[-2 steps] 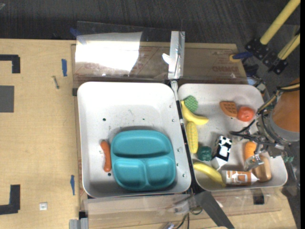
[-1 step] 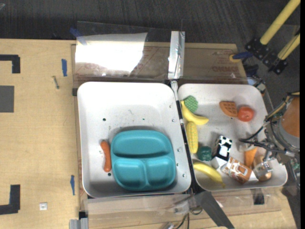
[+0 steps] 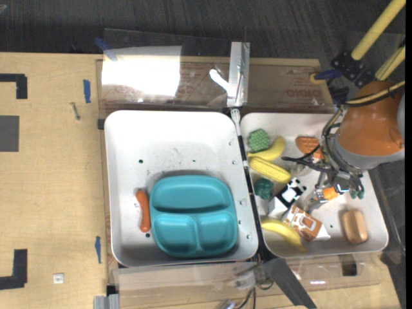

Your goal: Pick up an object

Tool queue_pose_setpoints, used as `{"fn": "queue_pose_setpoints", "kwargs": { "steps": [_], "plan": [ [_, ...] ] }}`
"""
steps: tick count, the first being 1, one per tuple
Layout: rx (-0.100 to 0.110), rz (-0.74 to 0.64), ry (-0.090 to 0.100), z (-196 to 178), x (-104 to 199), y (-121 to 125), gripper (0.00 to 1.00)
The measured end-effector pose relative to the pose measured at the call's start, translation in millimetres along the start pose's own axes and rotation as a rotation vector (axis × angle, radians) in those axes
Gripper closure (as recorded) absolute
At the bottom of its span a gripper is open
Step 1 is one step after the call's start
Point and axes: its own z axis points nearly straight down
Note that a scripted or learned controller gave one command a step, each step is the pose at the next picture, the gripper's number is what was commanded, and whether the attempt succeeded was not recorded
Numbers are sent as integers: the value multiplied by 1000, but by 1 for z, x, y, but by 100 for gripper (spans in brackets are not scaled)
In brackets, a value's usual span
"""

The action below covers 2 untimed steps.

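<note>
Table (image 3: 45, 172): tan board surface carrying two shallow white bins side by side, with a clear plastic sheet and a metal divider strip (image 3: 238, 73) along the far edge.

Left bin (image 3: 122, 134): holds a teal divided tray (image 3: 193, 214) sitting toward the near side, three compartments visible. An orange sausage-shaped toy (image 3: 144, 210) lies just beside the tray's left edge, long axis running near-far.

Right bin (image 3: 380, 237): cluttered. Far-left corner has a green knobbly toy (image 3: 259, 138), with a yellow banana (image 3: 271, 150) touching its near-right side. A corn cob (image 3: 269, 169) lies just near of the banana, and a small dark green piece (image 3: 263, 187) sits near of the cob against the bin's left wall. A black-and-white block (image 3: 291, 192) is at mid-bin. Toward the near side, a second yellow banana-like piece (image 3: 280, 232) lies beside an orange-and-white carton (image 3: 304, 223), the two touching or overlapping. A brown bread-roll toy (image 3: 353, 226) sits apart at the near right. An orange item (image 3: 308, 144) lies at the far middle, partly hidden by cabling.

Arm: enters from the right, orange band (image 3: 370, 131) above the wrist over the right bin's far-right part. Claw (image 3: 331, 188) is low in the right bin, in among the clutter between the black-and-white block and the bread roll, just far-right of the carton. Small orange and teal bits show at the tip, too small to identify. Cannot tell how far the claw is open, nor whether it has hold of anything.
</note>
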Motion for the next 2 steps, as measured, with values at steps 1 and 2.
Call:
{"fn": "queue_pose_setpoints", "kwargs": {
  "steps": [1,2],
  "plan": [
    [3,3,-5,-12,-1,-2,100],
    [6,11,-6,-142,-79,-24,100]
  ]
}}
